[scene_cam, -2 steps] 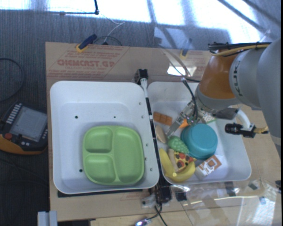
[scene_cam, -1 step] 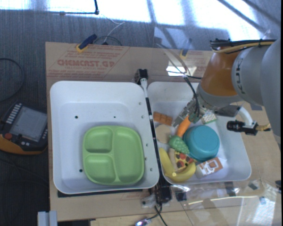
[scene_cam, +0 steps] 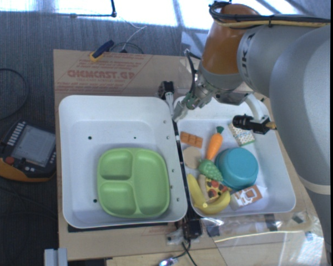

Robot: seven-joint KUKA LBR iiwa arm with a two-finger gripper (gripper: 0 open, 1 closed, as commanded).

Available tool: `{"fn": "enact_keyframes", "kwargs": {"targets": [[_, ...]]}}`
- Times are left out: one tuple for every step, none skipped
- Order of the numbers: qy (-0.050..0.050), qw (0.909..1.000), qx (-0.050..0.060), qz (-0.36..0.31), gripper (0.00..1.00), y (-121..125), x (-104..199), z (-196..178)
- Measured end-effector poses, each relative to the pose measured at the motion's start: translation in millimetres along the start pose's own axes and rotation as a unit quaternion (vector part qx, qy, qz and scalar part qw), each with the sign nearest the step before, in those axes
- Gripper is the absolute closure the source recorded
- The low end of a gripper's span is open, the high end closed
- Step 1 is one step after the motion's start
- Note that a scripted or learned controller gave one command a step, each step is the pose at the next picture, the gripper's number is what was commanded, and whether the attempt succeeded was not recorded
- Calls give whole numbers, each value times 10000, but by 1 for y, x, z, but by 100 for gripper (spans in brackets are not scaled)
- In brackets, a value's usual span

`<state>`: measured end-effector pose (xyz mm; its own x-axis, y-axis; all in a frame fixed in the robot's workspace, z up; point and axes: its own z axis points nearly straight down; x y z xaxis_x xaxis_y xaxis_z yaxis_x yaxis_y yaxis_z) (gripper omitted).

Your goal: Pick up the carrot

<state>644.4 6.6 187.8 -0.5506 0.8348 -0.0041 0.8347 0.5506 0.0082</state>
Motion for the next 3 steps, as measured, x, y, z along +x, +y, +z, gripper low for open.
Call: {"fn": "enact_keyframes", "kwargs": {"targets": [[-28,9959,22,-908,100,-72,-55,-81],[3,9957,42,-929,0,-71,-52,-77],[41,9760,47,-2178,0,-75,0,5]]}}
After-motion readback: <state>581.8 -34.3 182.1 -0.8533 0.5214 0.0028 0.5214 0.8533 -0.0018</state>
